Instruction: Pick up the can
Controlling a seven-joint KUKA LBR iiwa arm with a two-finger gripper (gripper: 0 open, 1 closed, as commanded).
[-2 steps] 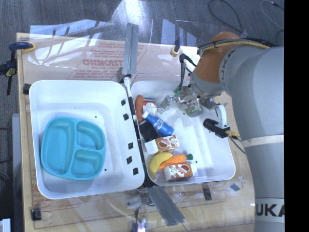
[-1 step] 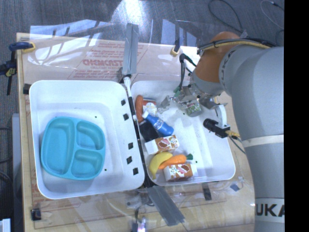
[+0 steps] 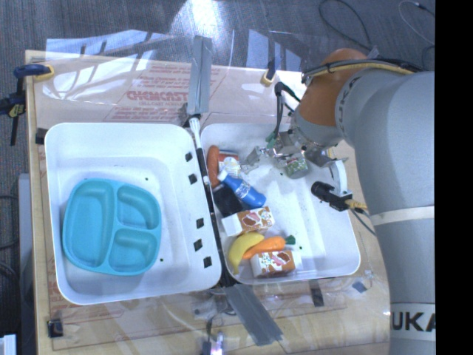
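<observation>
Nearest, at the front of the right bin [image 3: 344,254], a small printed carton [image 3: 274,263] lies against the front wall. Just behind the carton lie a carrot [image 3: 267,245] and a banana [image 3: 242,247], touching each other. Behind the banana sits another small printed packet [image 3: 256,219], and behind that a blue bottle [image 3: 244,191] with a white cap lies at a slant. Beyond the bottle's cap, close to the bin's left wall, an orange sausage-shaped thing [image 3: 213,164] stands out.

Left of the right bin, the left bin [image 3: 89,143] holds a blue divided tray [image 3: 111,226], flat on the floor toward its left side.

Farther back in the right bin, the pincer [image 3: 284,157] hangs low under the orange band of the arm [image 3: 392,146]. A small greenish can [image 3: 296,166] sits right at its tip, touching or nearly touching it. Whether the pincer is apart or together cannot be told, nor whether the can is gripped. A black cable plug [image 3: 329,195] hangs from the arm just in front of the can.

Beyond both bins, printed plastic sheeting [image 3: 148,87] covers the table [image 3: 89,324].
</observation>
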